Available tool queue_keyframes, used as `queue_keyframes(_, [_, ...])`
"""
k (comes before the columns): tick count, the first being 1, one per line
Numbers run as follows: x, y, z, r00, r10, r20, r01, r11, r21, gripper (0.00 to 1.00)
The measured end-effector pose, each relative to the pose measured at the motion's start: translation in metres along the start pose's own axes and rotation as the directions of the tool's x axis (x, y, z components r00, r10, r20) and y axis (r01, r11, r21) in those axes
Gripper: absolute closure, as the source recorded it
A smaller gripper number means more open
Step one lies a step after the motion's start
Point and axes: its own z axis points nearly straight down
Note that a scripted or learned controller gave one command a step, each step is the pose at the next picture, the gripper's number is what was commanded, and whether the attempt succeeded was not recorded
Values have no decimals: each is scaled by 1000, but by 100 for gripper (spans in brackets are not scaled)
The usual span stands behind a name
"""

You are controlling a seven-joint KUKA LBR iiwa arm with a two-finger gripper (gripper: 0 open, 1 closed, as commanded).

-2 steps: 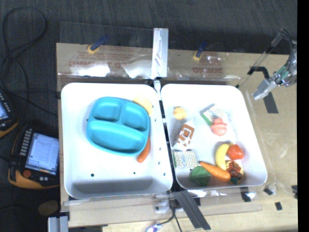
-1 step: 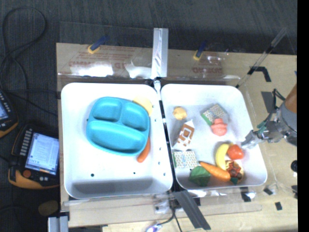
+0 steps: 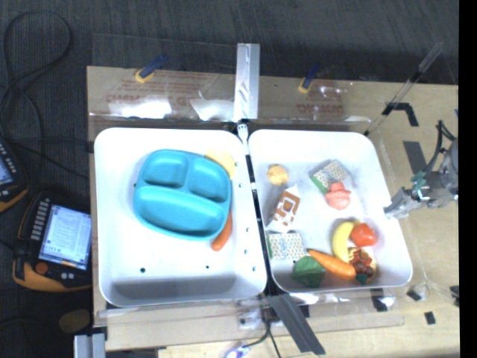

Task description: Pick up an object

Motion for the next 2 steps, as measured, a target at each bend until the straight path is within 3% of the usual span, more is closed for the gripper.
queue_keyframes(1, [1,-1,90,938,347,-1,-347,938,4,100])
queue_keyframes(2, [11,0,-15,963,268,1,-268,963,1,100])
